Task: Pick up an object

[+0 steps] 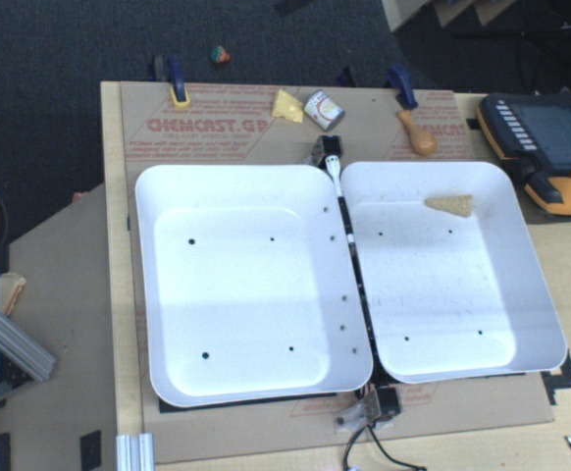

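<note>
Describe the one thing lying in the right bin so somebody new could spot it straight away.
Find the right bin of the two white bins. Near its far edge lies a small flat tan piece, roughly wedge-shaped. Unlike the small dark dots on the bin floor, it is light brown and larger.

Two white bins, left (241,283) and right (447,273), each dotted with small black holes, rest on a tan board (266,116) printed with reddish lettering. In the right bin's upper part lies a beige, speckled flat piece (449,204). Upper centre of the frame: a yellow wedge (287,107) and a white-and-grey small block (324,110); to their right, an orange-brown handle-shaped object (417,133). Blue clamps (177,78) sit at the board's upper edge. Dark blue-grey carpet (70,27) surrounds, bearing a small orange-and-green object (221,55).
</note>
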### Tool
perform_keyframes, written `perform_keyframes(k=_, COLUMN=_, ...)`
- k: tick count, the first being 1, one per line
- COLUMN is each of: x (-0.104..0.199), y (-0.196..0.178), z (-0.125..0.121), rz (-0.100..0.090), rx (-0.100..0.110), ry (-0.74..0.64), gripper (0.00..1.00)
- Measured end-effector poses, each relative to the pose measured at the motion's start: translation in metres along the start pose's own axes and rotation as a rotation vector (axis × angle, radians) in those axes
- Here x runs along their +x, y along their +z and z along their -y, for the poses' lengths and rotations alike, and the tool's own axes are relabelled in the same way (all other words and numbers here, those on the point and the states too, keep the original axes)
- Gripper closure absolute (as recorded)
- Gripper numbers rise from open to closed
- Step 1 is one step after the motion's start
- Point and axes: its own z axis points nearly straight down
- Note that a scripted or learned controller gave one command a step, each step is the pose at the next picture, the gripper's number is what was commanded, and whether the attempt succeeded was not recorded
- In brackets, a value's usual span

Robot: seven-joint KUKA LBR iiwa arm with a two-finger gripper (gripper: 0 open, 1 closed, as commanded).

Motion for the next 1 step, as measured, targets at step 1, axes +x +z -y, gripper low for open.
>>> perform_keyframes(k=1, x=0.0763, y=-0.0417, z=0.0091, rz=-0.006, rx=-0.002, ry=-0.016, gripper=1.00)
